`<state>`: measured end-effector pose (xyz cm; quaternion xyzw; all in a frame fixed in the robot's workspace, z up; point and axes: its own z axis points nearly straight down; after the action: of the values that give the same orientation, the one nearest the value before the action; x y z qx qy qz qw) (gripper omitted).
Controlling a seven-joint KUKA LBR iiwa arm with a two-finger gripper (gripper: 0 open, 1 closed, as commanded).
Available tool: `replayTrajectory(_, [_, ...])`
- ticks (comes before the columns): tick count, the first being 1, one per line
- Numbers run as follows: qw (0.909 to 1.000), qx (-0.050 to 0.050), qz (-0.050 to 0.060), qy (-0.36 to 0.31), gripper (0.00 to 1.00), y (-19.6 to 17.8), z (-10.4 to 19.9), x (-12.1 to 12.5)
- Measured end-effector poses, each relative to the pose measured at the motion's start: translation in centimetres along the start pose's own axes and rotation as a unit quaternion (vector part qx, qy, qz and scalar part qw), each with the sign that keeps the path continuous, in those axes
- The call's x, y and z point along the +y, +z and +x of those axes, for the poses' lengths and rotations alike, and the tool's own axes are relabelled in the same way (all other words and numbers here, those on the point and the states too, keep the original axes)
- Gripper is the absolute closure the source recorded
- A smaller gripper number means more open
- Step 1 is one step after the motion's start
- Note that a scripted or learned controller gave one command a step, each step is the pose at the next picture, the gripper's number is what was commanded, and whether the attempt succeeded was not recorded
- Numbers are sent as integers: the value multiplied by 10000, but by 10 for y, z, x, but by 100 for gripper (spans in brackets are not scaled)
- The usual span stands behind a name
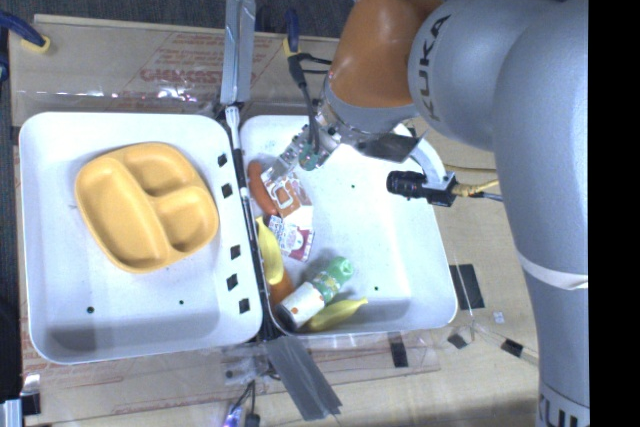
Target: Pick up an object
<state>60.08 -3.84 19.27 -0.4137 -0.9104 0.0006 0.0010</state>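
Over in the right bin (pixel 425 265), my hand (pixel 308 153) sits low above the orange-and-white packet (pixel 285 195) by the divider (pixel 243 215). Can't tell how it's set from up here, and nothing looks lifted, so I'd say the pick is all ahead. The stuff crowds that left wall: packet, yellow banana-shaped toy (pixel 268 253), small green-capped bottle (pixel 318 287). Tight there, loads of open floor to the right. The left bin (pixel 50 315) has the yellow divided plate (pixel 146 205).
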Motion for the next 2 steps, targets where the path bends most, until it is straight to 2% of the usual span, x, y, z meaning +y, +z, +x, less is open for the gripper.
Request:
replayTrajectory(1, [9970,-20,-12,-777,100,-86,7,-6])
replayTrajectory(2, [9996,-3,-1,292,100,-80,69,-64])
